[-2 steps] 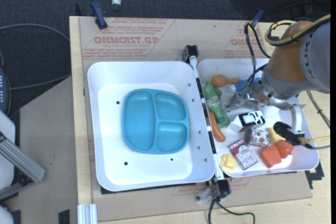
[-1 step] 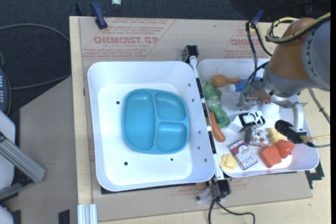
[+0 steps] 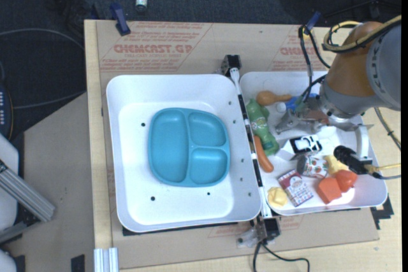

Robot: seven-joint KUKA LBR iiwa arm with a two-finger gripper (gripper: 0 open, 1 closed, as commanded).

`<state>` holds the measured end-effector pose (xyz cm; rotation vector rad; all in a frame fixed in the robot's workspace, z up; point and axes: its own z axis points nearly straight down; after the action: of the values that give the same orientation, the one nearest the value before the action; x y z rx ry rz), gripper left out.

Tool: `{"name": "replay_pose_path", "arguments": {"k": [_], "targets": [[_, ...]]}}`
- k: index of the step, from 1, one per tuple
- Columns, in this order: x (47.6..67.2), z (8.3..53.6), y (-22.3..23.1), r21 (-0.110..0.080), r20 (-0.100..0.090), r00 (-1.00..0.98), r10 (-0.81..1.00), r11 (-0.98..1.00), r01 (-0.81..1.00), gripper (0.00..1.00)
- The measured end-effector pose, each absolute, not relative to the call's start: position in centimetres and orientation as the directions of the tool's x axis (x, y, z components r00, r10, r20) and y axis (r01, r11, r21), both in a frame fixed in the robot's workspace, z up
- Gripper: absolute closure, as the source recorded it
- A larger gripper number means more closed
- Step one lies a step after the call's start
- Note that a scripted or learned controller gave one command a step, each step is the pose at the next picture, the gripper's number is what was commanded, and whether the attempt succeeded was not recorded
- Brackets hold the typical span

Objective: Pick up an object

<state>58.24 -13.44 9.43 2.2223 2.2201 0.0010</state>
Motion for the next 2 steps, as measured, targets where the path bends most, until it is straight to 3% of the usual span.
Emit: {"name": "replay_pose_path", "arguments": {"k": [1, 2], "targets": [[59.3, 8.5, -18.3, 0.0, -0.001, 0.0, 1.0, 0.0, 1.0, 0.0], [61.6, 8.5, -9.9, 0.002, -0.001, -0.001, 1.0, 0.001, 1.0, 0.0]]}}
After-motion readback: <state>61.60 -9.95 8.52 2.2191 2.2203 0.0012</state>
